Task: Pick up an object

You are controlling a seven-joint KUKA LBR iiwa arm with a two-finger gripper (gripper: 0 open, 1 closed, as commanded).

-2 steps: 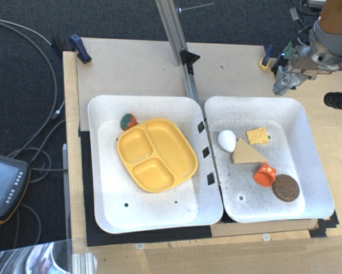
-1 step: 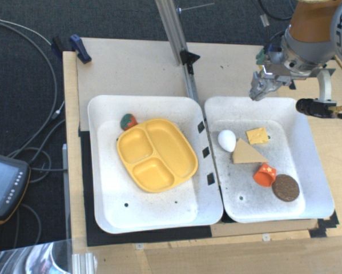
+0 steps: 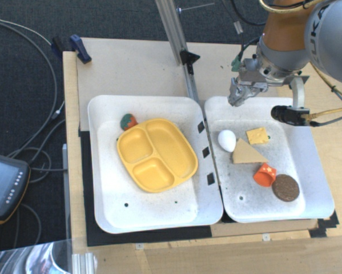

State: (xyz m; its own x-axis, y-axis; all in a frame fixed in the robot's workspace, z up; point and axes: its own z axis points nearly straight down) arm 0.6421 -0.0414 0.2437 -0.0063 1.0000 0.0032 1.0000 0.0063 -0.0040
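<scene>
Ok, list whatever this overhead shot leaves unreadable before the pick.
- Gripper: camera view, too small and seen from above; its tip hangs over the right bin's far rim.
- Red-green item: partly tucked behind the yellow tray; its full shape is hidden.
- Arm: cut off by the top and right edges.
- Handheld screen: cut off by the left edge.

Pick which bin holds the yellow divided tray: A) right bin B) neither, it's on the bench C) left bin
C: the yellow divided tray lies inside the left bin, beside a small red and green item; the white egg sits in the right bin.
</scene>
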